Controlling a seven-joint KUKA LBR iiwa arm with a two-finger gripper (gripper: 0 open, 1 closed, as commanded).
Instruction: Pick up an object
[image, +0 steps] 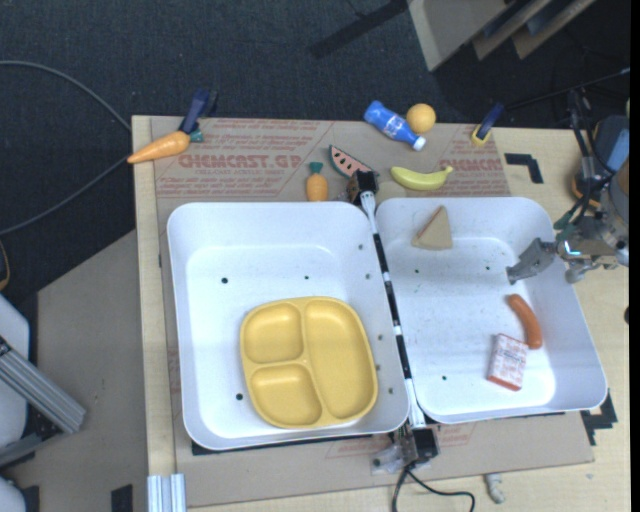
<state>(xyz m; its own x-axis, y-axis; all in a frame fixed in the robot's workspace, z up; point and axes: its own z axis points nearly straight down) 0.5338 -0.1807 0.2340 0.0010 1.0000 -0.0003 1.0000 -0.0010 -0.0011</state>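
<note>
Two white bins sat side by side on the bench. The left bin (200, 250) held a yellow tray (308, 360) with three compartments, lying toward the near half of the bin. The right bin (560, 395) held three things: a tan wedge (436, 230) near its far wall, an orange sausage (525, 320) toward its right side, and a red-and-white packet (509, 361) just nearer than the sausage and almost touching it.

The gripper (527, 263) hung over the right edge of the right bin, with the arm (600, 215) reaching in from the right. One grey finger (530, 260) pointed left and down over the bin floor, above and just beyond the sausage; it touched neither the sausage nor the packet. Nothing lay between the fingers. Whether the fingers stood apart or together could not be told from this view.

Beyond the bins, on the brown board (240, 160), lay a carrot (158, 148) at the far left corner, a watermelon slice (346, 160), a small orange fruit (317, 186) just beside it, a banana (421, 177) near the far wall of the right bin, a blue bottle (392, 124) and an orange ball (421, 117) touching it. A blue clip (198, 110) stood near the carrot, and a second clip (488, 122) stood at the far right of the board.
</note>
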